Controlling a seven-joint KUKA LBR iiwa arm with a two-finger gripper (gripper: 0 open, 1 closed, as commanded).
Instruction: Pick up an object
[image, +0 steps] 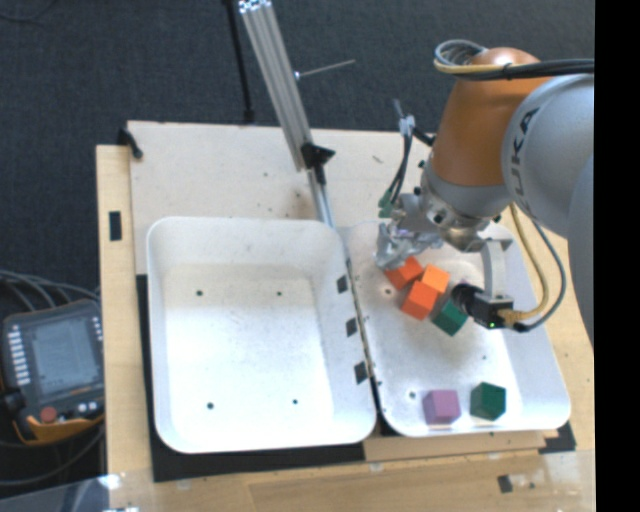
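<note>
On the table we see the left shallow white plastic bin (250, 330). In the right white bin (520, 390), the metal tool (405, 245) sits just above a small red-orange cube (404, 272), touching an orange block (428, 292) and dark green block (450, 318); we cannot tell its grip. A purple cube (441, 406) and green cube (488, 400) lie near the front edge.

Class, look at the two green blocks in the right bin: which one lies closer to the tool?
The green block beside the orange blocks, just below the tool. The other green block sits apart near the bin's front edge, next to the purple block.
</note>
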